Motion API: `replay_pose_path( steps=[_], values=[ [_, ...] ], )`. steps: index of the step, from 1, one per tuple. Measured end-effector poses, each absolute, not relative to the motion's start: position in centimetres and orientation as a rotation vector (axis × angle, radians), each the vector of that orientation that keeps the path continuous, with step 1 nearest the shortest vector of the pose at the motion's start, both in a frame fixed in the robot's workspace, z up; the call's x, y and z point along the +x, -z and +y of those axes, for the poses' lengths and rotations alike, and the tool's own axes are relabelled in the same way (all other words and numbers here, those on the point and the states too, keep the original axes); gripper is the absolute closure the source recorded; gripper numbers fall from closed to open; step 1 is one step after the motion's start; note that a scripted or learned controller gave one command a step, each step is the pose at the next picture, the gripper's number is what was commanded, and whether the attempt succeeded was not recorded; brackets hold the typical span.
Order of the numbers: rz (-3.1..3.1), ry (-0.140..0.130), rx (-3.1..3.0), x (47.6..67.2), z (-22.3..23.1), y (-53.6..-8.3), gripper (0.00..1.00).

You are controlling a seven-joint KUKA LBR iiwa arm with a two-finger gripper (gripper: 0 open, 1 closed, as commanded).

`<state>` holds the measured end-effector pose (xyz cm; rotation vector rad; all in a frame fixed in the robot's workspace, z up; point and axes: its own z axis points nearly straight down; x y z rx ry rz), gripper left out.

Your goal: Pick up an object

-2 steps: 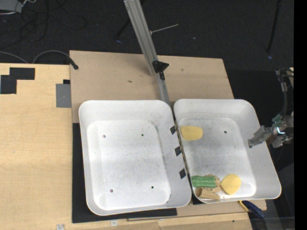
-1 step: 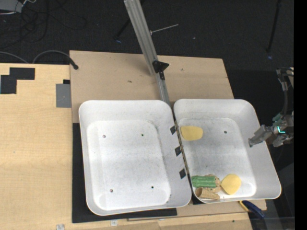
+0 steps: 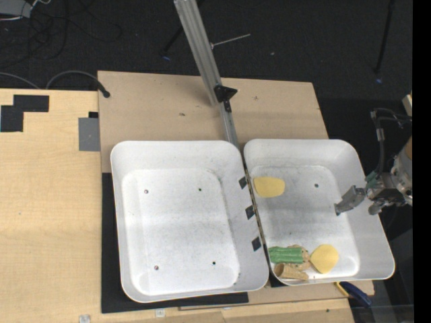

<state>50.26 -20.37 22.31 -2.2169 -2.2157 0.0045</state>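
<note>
The gripper is seen at the right side of the right bin, low over its floor; nothing is held in it; how far its claw is spread cannot be told from here. The reaching step is judged to be in hand, with no pick made yet.

Four things can be picked; a yellow piece lies near the bin's left wall; a green toy, a tan piece and a yellow round piece are bunched at the near edge. For the next move, one thing must be chosen and the claw brought down over it; the lone yellow piece looks easiest; the bunched ones touch, so two might be caught together. The left bin lies beside; a metal pole stands behind.
</note>
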Motion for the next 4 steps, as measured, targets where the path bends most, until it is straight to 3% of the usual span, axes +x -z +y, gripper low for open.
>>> replay_pose_path(
  steps=[2, 3, 4],
  values=[
    [-2.213, -0.005, -2.216, 49.8, -18.6, -11.8, 0.00],
    [-2.210, -0.003, -2.227, 49.8, -18.8, -13.1, 1.00],
    [-2.224, 0.002, -2.222, 49.1, -18.5, -18.7, 1.00]
  ],
)
